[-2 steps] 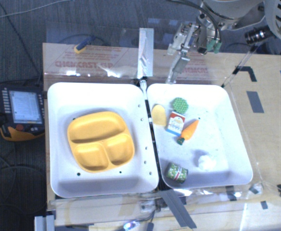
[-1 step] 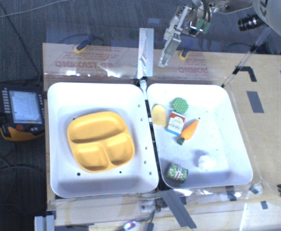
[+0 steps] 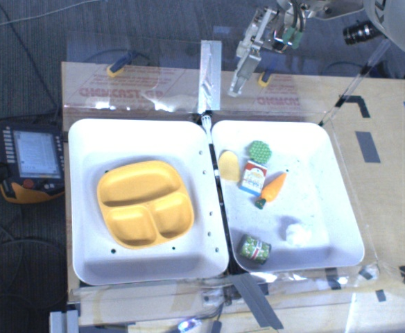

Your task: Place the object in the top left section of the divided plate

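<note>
Gripper [image 3: 243, 61] hangs empty, fingers narrowly apart, beyond the right bin [image 3: 341, 193]; we judge picking not begun, next descending onto an object there, perhaps the carrot [image 3: 272, 188], for the yellow divided plate [image 3: 145, 203].

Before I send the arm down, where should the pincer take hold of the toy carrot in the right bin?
Probably across the carrot's orange body near its middle, coming straight down from above. It lies flat and slanted, green end toward the lower left, so the fingers should close across its narrow width. The small box sits close on its left, so stay toward the tip.
</note>
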